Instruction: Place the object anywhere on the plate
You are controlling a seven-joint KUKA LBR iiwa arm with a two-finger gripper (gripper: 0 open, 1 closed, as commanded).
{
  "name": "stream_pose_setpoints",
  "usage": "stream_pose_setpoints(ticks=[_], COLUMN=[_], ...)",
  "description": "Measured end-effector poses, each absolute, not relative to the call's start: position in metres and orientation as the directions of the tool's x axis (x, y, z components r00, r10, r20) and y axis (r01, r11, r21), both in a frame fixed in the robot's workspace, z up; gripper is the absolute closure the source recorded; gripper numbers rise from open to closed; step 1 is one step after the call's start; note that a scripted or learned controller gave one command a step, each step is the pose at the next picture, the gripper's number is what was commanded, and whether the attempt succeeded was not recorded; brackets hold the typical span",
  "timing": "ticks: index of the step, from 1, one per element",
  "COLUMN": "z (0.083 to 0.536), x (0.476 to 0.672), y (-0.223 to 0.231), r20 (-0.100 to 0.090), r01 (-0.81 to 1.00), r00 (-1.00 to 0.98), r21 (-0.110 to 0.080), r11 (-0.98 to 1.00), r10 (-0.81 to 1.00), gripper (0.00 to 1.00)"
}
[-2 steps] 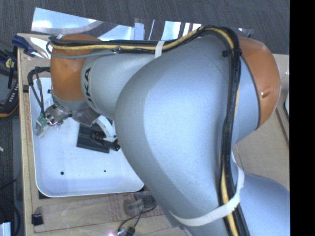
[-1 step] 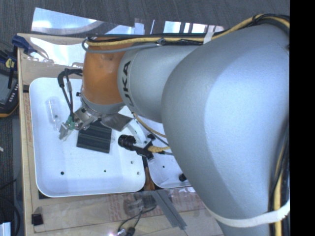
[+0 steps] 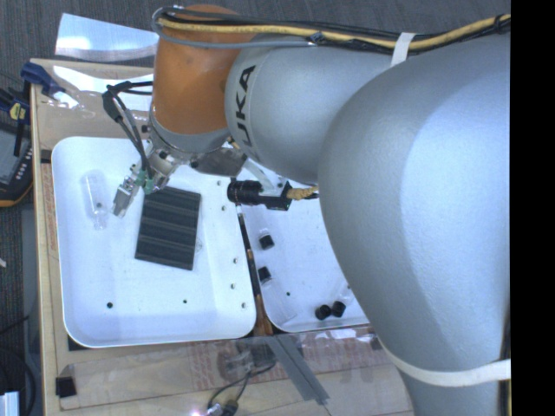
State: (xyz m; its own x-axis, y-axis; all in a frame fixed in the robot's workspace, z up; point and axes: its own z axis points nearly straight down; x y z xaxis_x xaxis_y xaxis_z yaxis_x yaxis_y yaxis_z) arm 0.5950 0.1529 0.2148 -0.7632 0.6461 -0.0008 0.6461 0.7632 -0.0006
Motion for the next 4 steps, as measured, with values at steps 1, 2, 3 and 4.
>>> stream_pose_setpoints(ticks=[1, 2, 3, 4], z=[0.138, 0.246, 0.191, 0.236], x=[0.520, 0.496, 0.514, 0.561], y=[0.176, 0.174, 0.211, 0.169], r20=[0.001, 0.000, 0.002, -0.001], r01=[0.893, 0.797, 0.749, 0.532], r00=[-0.449, -0.604, -0.662, -0.847], r21=[-0.007, 0.000, -0.006, -0.001], r11=[0.449, 0.604, 0.662, 0.847], r10=[0.893, 0.797, 0.750, 0.532], gripper=[0.00, 0.00, 0.00, 0.00])
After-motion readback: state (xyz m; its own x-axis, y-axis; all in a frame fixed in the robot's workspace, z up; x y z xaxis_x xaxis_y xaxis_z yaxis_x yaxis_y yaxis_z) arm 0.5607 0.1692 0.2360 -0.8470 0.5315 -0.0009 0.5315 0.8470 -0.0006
